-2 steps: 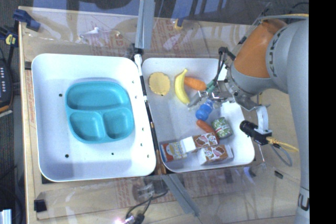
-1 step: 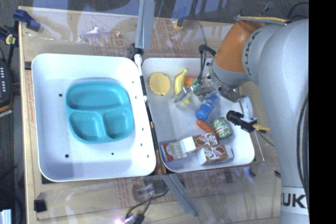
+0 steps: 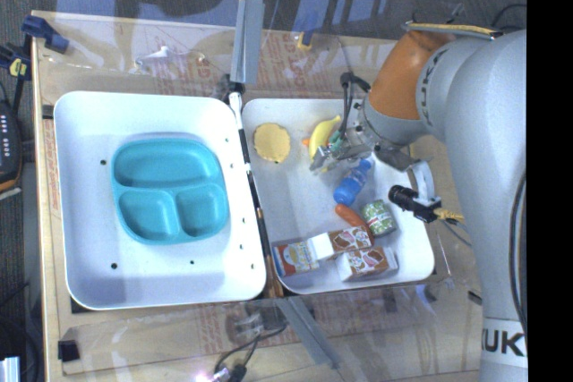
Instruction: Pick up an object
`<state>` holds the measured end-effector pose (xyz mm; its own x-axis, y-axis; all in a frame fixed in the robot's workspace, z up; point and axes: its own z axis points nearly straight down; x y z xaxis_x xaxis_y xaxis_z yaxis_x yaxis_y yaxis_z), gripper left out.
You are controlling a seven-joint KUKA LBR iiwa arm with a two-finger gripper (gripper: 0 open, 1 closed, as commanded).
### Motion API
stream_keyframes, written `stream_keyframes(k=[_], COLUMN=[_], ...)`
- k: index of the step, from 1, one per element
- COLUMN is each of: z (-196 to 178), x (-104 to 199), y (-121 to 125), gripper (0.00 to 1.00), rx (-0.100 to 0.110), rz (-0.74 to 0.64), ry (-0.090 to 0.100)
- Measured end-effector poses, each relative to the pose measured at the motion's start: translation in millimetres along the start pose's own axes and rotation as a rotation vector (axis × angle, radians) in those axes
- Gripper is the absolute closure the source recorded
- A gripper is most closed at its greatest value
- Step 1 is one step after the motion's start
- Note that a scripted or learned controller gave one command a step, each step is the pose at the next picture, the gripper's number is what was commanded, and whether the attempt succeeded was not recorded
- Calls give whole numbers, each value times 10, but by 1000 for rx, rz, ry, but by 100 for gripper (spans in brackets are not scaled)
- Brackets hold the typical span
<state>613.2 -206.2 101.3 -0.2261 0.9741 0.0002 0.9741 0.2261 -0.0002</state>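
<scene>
Crowded between banana [image 3: 322,133] and blue bottle [image 3: 353,182], gripper [image 3: 328,153]; claw state unclear.

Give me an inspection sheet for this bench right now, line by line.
Surface: bench with left bin and right bin.
Job's things: right bin has a banana, yellow disc, blue bottle, carrot, green can and two cartons.
Clutter: blue tray in left bin.
Grippers: gripper low by the banana.
Cables: black ones at far left.
Surroundings: dark floor.
</scene>
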Motion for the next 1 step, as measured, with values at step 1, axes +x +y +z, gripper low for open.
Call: stream_keyframes(k=[1], z=[-991], x=[1110], y=[396], gripper=[100], rx=[-1], rz=[-1], ry=[1])
